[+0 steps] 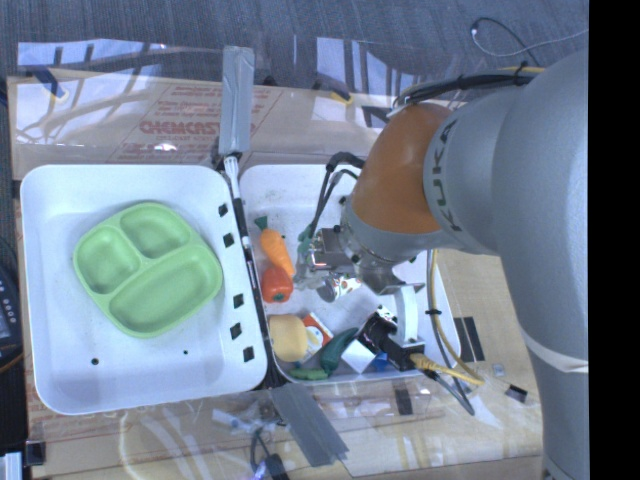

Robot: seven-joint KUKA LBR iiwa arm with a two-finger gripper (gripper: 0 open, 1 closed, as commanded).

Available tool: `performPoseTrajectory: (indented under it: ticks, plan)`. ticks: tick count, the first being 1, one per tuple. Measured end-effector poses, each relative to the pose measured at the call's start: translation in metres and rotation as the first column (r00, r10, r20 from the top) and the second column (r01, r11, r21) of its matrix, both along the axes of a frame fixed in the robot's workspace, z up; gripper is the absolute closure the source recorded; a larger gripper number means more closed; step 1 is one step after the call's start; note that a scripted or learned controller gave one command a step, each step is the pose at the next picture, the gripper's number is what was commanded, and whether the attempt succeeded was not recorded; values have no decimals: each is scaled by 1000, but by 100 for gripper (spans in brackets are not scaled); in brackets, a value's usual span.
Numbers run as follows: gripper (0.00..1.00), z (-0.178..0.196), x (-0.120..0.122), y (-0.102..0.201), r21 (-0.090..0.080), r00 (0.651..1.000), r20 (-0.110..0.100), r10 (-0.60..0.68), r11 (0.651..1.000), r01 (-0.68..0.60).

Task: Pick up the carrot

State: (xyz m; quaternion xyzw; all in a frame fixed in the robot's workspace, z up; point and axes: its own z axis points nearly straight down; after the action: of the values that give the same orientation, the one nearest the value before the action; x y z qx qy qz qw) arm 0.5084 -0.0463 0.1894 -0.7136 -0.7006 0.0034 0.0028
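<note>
Left bin: green plate. Right bin: carrot, clutter.

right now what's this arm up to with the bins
A grey KUKA arm with an orange band is reaching in over the right bin, its end effector low among the clutter there. The carrot lies along that bin's left wall, just left of the end effector, with a yellowish item below it and other small things nearby. I can't see anything held. The left bin holds a green divided plate.
</note>
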Motion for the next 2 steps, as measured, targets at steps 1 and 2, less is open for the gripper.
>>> performPoseTrajectory:
  ticks: [1,2]
  plan:
    - [0,0,29,32,0,995,1,-103,995,103]
    - [0,0,52,28,-2,961,3,-276,961,276]
